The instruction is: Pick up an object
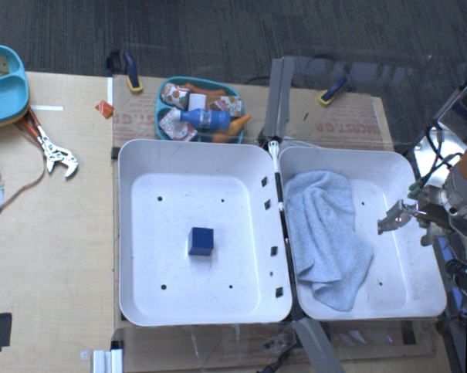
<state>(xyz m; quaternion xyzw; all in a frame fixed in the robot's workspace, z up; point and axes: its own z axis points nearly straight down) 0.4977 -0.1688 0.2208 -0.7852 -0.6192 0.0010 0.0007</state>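
2 white bins side by side on the bench. Left bin [141, 178] holds 1 small blue cube [202, 241], sitting flat on the bin floor a little below centre, well apart from every wall. Right bin [398, 305] holds 1 pale blue-grey towel [324, 236], crumpled, spread over the bin's left half and lying against the wall next to the left bin.

Gripper [394, 218] enters from the right side, over the right bin's right half, near the towel's right edge but apart from it. Metal fingers point left toward the towel. Nothing is seen between them. Whether they are spread or closed: cannot tell, too small and seen at a slant.

Progress, as judged: no pickup done. Both candidate objects rest in their bins, untouched as far as the view shows. The towel is the nearer target; the cube is a full bin away. Left to do: come down on an object, close on it, lift it clear.

Off the bins: a small teal tray of clutter [200, 111] behind the left bin, a wrench [55, 157] on the bench at left.
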